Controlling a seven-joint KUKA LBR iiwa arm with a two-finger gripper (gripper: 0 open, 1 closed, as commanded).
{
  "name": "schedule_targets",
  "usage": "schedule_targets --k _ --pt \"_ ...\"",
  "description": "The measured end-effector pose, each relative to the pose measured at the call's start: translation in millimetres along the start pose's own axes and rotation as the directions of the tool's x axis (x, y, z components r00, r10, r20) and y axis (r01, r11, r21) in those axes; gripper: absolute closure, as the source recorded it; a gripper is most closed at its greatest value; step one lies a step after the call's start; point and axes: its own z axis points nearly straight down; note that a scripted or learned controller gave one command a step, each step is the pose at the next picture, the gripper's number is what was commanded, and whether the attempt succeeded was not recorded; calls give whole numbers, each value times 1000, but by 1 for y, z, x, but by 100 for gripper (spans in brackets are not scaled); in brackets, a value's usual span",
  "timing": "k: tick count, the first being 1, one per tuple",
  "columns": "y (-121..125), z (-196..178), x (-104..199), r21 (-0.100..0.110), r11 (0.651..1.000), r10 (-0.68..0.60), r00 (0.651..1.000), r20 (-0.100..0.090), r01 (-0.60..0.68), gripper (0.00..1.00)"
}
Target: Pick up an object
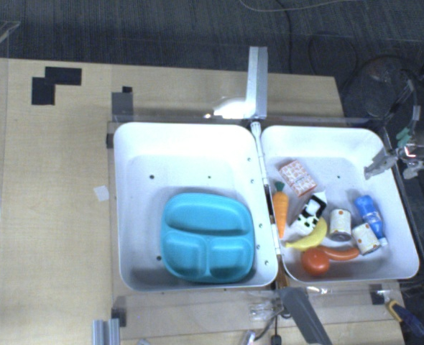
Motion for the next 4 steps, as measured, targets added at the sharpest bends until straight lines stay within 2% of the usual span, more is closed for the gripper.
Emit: schedule_targets --k 1,2,3,4 --pt "0 134 -4 1 1000 -7 1000 0 7 0" --pt "-11 161 -3 -8 1000 27 1000 -1 -27 0" --pt "-9 149 -2 -14 1000 27 1000 0 -27 100" --pt "-34 42 36 -3 1000 -1 1000 1 1 100"
